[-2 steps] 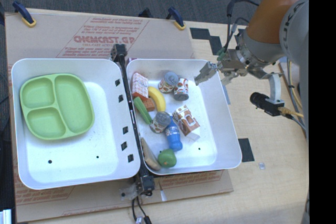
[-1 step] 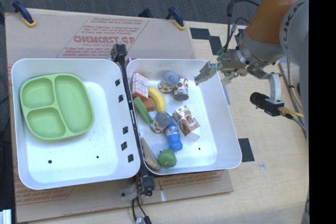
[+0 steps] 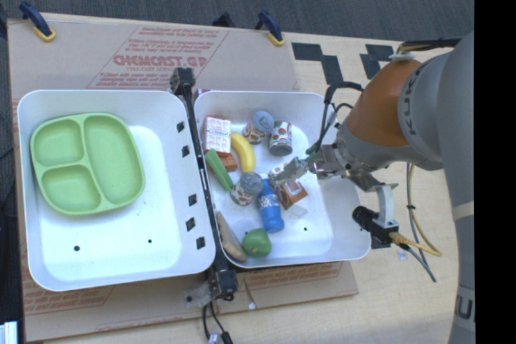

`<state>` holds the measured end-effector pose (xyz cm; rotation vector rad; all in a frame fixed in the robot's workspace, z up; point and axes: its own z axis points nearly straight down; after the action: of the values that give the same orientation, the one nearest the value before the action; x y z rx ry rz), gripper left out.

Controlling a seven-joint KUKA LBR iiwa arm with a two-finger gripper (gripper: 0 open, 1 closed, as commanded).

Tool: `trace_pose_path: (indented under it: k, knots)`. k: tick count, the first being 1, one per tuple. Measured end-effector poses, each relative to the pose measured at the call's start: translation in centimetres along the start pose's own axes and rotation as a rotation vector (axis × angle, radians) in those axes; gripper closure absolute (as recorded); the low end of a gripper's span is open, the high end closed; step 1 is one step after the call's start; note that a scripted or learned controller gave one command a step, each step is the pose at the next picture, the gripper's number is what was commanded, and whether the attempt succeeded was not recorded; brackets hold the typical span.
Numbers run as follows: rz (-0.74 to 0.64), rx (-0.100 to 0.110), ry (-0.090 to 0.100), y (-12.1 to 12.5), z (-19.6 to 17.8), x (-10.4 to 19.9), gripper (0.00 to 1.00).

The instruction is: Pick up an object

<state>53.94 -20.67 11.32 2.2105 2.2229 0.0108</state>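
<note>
Tool (image 3: 284, 176) over cluttered right bin (image 3: 343, 242)

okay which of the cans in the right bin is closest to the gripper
The blue can, lying just below the gripper; the other cans sit farther off.

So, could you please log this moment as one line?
gripper low in right bin | over brown packet | green tray in left bin

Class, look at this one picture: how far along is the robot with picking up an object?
Done: the arm has reached into the right bin, with the gripper low among the toys. In hand: it sits at a brown packet beside the blue can, but a grasp cannot be confirmed. Left: gripping and lifting; the banana and the other items lie in the bin.
</note>
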Motion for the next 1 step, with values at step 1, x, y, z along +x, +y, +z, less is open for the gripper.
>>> trace_pose_path:
  k: [1]
  knots:
    - [-0.006, -0.004, -0.001, 0.25, -1.24, 0.01, 1.00]
